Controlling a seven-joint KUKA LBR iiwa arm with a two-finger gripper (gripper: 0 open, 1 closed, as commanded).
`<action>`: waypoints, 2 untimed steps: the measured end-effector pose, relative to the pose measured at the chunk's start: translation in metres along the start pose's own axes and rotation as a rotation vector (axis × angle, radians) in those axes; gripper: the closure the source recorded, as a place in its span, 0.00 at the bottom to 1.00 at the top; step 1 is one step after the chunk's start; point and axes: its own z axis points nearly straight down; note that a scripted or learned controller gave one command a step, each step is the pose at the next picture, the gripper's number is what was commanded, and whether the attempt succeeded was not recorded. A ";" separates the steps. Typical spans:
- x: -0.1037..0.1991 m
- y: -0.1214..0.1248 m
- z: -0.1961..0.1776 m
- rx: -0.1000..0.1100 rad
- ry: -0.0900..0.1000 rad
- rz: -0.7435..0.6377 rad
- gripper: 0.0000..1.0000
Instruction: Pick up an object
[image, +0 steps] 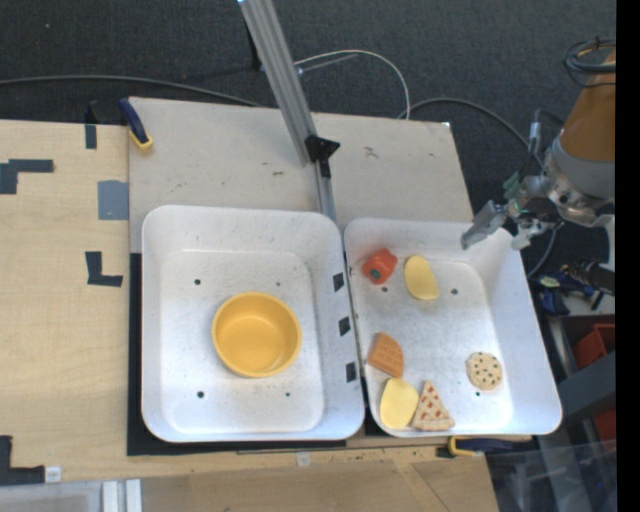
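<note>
The right bin (520, 330) serves as the landmark for everything here. The gripper (492, 226) hangs just over this bin's far right corner, above the rim rather than down among the contents, and nothing sits between its fingers; whether they are spread or closed cannot be told from this slanted view. The grey arm (585, 150) with its orange band rises beyond the bin's right edge. Inside the bin, near its far left corner, lies a small red-orange toy (379, 266), and just beside it, further toward the middle, a pale yellow oval piece (421, 278). Against the bin's left wall, about halfway down, rests a brown waffle-like piece (386, 354). At the near edge sit a yellow wedge (398, 403) and, touching it, a pizza slice (433, 408). A chocolate-chip cookie (484, 371) lies apart from these, toward the bin's near right side. All six pieces rest on the bin floor, well apart from the gripper. To the left of the right bin stands the left bin (170, 300), holding a yellow bowl (256, 333) upright near its middle.
</note>
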 end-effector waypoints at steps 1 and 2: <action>0.000 0.000 0.000 0.000 0.000 0.000 0.00; 0.000 -0.005 0.064 0.006 0.001 0.001 0.00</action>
